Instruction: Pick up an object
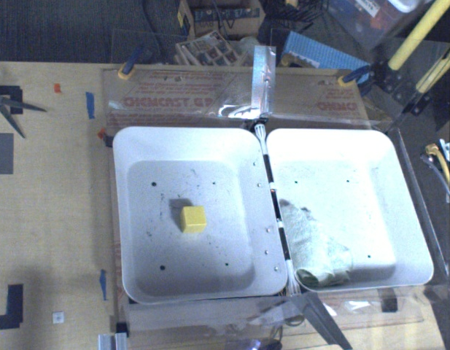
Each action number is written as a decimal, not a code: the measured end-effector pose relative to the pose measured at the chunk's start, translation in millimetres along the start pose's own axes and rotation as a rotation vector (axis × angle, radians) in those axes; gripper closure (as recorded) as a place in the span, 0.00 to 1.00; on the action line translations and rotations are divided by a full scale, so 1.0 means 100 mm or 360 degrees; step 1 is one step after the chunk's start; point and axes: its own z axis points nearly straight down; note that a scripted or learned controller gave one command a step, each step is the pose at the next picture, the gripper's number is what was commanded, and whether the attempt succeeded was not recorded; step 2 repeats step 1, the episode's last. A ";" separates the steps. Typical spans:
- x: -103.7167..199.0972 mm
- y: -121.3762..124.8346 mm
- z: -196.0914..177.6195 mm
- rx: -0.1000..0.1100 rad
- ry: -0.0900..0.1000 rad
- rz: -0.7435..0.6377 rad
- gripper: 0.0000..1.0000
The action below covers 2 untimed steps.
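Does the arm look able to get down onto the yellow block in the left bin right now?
Probably yes. The yellow block sits alone on the floor of the left bin, away from the walls, with nothing over or against it.

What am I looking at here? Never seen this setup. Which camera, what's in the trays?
One fixed camera looks down at a slant on a wooden bench carrying two shallow white plastic bins side by side. The left bin holds a small yellow cube near its middle. The right bin holds a crumpled pale grey-green cloth along its left wall, reaching towards the near corner. A robot arm is meant to pick up one object. Both items lie loose on the bin floors.
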 end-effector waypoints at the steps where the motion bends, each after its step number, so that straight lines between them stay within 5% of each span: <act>1: 0.01 0.00 -0.10 -0.0001 -0.0002 -0.0004 1.00; 2: 0.01 0.00 -0.10 -0.0001 -0.0002 -0.0004 1.00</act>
